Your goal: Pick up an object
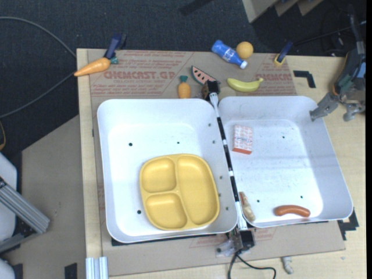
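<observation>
- Sausage (292,211) lies at near edge of right bin (325,150), well apart from end effector (338,106).
- End effector beyond right bin's far right corner, fingers spread, holding nothing.

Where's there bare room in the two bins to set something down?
Right bin: the open middle, between the small packet and the sausage. Left bin: the strip behind the yellow tray and along its left side. Its front is crowded by that tray.
</observation>
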`<state>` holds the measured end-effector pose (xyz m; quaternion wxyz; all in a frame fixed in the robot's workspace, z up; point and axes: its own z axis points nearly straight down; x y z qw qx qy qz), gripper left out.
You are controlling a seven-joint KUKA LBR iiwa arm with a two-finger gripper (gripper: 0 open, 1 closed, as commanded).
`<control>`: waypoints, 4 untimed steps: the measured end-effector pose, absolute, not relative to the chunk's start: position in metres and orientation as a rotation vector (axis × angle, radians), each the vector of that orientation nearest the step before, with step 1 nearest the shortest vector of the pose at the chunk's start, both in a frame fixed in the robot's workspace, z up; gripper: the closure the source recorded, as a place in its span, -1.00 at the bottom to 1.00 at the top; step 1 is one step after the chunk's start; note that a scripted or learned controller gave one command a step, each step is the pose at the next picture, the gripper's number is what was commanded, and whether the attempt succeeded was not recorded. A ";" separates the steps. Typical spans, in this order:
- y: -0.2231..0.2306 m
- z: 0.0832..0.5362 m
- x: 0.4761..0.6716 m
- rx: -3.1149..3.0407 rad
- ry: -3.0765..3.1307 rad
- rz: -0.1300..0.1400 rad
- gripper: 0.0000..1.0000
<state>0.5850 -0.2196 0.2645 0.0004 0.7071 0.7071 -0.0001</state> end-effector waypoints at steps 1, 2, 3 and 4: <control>-0.150 0.104 0.576 2.222 2.224 -0.001 -1.00; -0.223 0.110 0.568 2.220 2.223 0.002 -1.00; -0.156 0.227 0.620 2.218 2.221 0.004 -1.00; -0.096 0.115 0.606 2.222 2.224 -0.002 -1.00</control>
